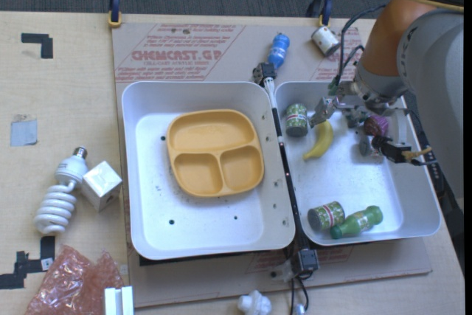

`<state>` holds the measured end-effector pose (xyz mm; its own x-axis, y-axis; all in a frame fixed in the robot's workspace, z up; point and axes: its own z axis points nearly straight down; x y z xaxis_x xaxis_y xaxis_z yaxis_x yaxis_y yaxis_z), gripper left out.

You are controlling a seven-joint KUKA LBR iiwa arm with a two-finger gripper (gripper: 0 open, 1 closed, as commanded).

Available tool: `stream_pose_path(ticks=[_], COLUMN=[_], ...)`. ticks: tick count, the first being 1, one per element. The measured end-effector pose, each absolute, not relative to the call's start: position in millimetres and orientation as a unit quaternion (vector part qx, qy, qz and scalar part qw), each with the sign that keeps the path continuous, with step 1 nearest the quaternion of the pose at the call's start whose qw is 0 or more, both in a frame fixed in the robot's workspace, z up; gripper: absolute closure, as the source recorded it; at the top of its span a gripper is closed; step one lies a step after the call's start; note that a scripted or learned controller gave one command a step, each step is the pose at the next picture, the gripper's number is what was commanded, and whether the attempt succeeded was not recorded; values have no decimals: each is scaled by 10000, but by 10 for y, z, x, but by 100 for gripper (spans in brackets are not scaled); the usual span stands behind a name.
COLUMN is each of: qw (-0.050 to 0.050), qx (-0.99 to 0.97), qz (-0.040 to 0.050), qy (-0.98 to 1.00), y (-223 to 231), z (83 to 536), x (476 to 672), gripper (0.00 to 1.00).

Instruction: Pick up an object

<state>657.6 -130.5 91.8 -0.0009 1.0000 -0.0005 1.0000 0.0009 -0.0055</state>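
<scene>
The banana (319, 143) lay in the right bin (413, 221), near its upper left, long axis slanting from upper right to lower left, a can (296, 119) just beside its upper end. The gripper (350, 114) hung above the bin's upper part, right of the banana; I could not tell its grip. A second can (326, 215) and a green bottle (358, 222) lay near the front wall. The left bin (140, 181) held a yellow tray (215, 152).
</scene>
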Motion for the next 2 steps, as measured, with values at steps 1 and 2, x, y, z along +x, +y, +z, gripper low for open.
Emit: stream_pose_path(ticks=[1, 2], qw=[-1, 0], qx=[-7057, -7058], qz=[18, 17], qy=[-7085, -7084], y=[-1305, -1304], z=[1020, 1020], x=[6585, 6585], gripper=[100, 0])
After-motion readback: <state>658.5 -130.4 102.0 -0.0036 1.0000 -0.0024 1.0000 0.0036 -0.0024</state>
